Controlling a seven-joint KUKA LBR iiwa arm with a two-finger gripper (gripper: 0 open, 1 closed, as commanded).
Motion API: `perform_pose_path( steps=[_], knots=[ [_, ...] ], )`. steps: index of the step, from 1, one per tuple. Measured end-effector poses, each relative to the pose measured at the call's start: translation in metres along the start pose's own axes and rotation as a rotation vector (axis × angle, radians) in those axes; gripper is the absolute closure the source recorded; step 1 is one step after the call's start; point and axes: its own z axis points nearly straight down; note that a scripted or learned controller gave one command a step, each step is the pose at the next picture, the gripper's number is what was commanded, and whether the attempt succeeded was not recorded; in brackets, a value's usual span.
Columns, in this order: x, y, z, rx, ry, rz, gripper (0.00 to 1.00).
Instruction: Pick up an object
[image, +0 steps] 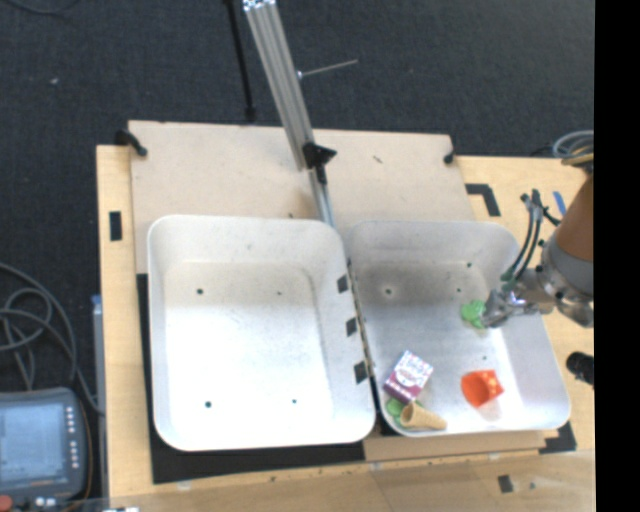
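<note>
The right bin (440, 245) holds several small things. A green round piece (471, 313) lies toward its right side, and my gripper (494, 312) sits low right against that piece's right edge. The arm comes in from the right, its orange band (578, 225) above the wrist. Near the bin's front lie a purple-and-white box (408, 375), an orange-red block (482, 387), a tan cone (424, 417) and a small green item (396, 407) partly tucked under the box.
The left bin (250, 250) lies beside the right one, with a dark divider strip (352, 325) between them. A slanted metal pole (285, 85) rises behind the bins. Cables (535, 215) hang by the arm's wrist.
</note>
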Motion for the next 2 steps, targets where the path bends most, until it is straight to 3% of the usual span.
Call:
perform_pose_path(
  steps=[1,2],
  knots=[
    [-0.002,0.002,-0.039,0.0,0.0,-0.01,1.0],
    [0.05,0.022,-0.033,0.004,0.003,-0.012,1.0]
  ],
)
